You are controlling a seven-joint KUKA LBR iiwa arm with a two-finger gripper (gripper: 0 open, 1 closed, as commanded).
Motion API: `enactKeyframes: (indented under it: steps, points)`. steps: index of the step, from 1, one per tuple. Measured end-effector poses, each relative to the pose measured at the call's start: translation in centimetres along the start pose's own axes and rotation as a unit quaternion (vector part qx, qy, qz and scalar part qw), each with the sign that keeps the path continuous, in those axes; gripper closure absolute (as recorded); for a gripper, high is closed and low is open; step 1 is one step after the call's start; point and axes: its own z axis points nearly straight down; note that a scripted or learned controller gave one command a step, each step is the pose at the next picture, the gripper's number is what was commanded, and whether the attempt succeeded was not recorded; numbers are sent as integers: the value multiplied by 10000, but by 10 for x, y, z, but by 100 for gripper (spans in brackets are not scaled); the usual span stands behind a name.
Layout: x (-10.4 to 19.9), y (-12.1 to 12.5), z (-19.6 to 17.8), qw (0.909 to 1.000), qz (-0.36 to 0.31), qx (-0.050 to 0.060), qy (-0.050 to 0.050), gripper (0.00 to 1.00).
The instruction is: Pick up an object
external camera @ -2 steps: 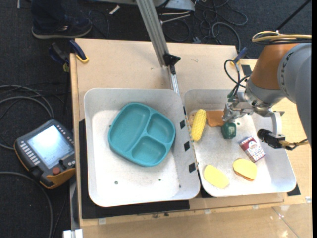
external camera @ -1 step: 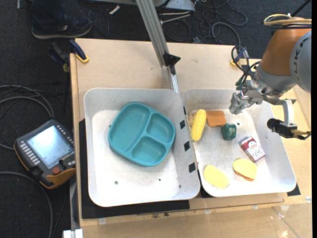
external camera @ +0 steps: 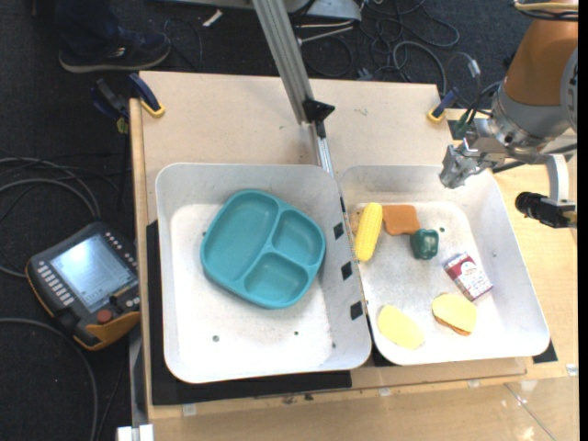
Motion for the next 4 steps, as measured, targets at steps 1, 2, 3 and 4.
enactKeyframes:
  steps: [1, 2, 3, 4]
  points:
    - [0, 2, -49, 10000, 0, 3, 0, 100]
    - [60, 9, -51, 10000, -25, 31, 20, 100]
    - [110, 10, -52, 10000, -23, 44, 17, 100]
    - [156, 4, -40, 10000, -20, 50, 17, 100]
